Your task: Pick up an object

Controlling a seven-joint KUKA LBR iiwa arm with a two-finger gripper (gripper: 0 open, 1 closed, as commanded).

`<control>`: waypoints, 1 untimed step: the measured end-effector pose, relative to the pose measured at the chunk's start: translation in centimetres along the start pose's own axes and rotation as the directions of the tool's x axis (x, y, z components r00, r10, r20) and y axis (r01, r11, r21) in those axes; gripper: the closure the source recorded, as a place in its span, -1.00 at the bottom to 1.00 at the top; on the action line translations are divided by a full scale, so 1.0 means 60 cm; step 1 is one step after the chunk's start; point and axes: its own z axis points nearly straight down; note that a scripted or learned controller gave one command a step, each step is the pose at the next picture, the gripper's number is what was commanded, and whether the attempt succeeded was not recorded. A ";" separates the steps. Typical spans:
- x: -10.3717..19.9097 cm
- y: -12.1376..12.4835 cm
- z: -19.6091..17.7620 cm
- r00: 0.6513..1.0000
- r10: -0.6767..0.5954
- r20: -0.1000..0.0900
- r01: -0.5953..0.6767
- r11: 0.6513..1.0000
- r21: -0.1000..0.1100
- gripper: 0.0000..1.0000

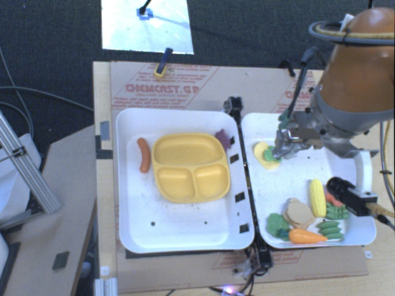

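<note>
The grey arm with an orange band (pixel 361 48) reaches in from the right, and its hand (pixel 282 150) is down in the far left part of the right shallow white bin (pixel 271 187). Whether the hand is open or closed cannot be told from this angle.

A yellow and green flat toy piece (pixel 265 156) lies on the bin floor close to the bin's left wall. The hand stands over this piece's right edge and overlaps it in the view. Whether the two touch cannot be told, and nothing can be seen held in the hand.

The other toy foods are grouped in the near right part of the same bin, well apart from the hand. They include a yellow corn cob (pixel 317 197), a tan bread slice (pixel 300 213), a green broccoli floret (pixel 277 225), an orange carrot (pixel 305 236) and a cluster of green pea pods (pixel 332 228).

The left shallow white bin (pixel 126 190) holds a yellow divided plastic plate (pixel 188 167) in its middle. An orange-red toy sausage (pixel 144 155) lies just beside the plate's left side. A small dark purple toy piece (pixel 223 139) sits at the plate's far right corner.

Both bins rest side by side on the pale brown surface with red print (pixel 185 82).
</note>
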 end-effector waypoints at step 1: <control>0.074 -0.001 -0.018 1.000 0.000 0.000 0.000 1.000 0.011 1.00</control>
